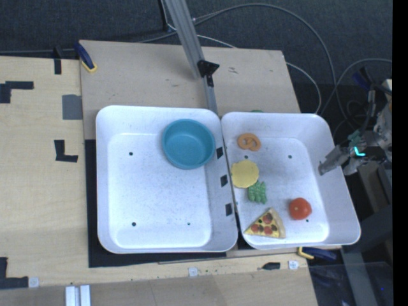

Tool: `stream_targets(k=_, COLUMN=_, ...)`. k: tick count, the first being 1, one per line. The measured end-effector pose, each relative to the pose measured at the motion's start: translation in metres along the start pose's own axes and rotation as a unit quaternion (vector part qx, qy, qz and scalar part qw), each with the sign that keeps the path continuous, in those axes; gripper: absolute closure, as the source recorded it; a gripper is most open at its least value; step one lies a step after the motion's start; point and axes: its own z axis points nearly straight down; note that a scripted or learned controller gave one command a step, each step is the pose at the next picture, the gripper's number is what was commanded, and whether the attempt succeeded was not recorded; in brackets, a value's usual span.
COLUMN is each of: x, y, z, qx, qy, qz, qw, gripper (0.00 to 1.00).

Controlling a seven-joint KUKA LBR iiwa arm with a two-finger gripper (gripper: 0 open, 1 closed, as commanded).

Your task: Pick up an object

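Wooden boards made up the table [38, 171], which carried two shallow white bins side by side on a dark mat. Near the back right corner of the left bin [121, 234] sat a blue bowl [187, 143]. The right bin [331, 231] held the small pieces: an orange pretzel [248, 141] near its back left corner, a yellow disc [245, 173] and a green cluster [257, 192] along its left wall, a pizza slice [265, 225] at the front edge, and a red tomato [300, 208] towards the front right.

At that bin's right rim hung the pincer [333, 163], well above and apart from every piece and holding nothing; whether it was open or closed could not be told. The step looked like the approach, with no target yet reached. The tomato lay nearest, so the next move probably called for travelling inward over the bin, centring above it, and descending.
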Motion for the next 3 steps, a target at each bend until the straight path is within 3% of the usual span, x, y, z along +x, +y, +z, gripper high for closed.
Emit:
stream_targets(k=1, x=0.000, y=0.000, z=0.000, qx=0.000, qy=0.000, qz=0.000, qw=1.0000, gripper=0.00)
stream_targets(k=3, x=-0.008, y=0.004, z=0.115, qx=0.003, qy=0.001, qz=0.000, qw=1.0000, gripper=0.00)
